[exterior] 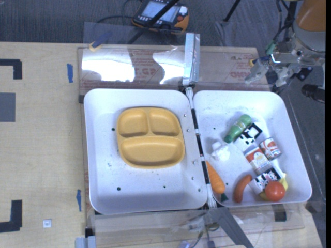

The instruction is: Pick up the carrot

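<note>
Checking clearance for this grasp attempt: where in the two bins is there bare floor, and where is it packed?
Bare floor: the right bin's far strip, behind the green bottle, and the left bin's margins around the yellow tray. Crowded: the right bin's near half, where the carrot lies against the divider beside the sausage, tomato and cartons.

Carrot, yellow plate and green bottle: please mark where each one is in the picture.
Carrot [214, 176], camera view, middle of its orange body.
Yellow plate [151, 150], camera view, its large near compartment.
Green bottle [237, 128], camera view, middle of its body.
</note>
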You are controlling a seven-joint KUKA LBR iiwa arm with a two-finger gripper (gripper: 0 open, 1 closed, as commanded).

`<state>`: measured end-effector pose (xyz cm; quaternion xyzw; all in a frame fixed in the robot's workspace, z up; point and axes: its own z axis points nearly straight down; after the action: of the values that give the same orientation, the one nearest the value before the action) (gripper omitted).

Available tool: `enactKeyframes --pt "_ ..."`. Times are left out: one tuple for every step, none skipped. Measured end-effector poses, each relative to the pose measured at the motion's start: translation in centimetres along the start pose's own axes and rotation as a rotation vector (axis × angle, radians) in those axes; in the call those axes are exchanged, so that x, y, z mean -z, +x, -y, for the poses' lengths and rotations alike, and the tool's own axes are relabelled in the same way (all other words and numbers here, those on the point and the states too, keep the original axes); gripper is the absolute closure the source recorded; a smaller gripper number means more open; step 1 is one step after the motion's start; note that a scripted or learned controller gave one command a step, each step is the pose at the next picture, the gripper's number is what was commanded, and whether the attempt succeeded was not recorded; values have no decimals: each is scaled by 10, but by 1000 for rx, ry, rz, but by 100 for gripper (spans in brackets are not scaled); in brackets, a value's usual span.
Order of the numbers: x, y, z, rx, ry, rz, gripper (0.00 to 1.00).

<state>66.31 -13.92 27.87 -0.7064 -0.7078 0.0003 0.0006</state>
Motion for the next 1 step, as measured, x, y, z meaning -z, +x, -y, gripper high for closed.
enactKeyframes --pt "-94 58 17 23 -1 1 0"
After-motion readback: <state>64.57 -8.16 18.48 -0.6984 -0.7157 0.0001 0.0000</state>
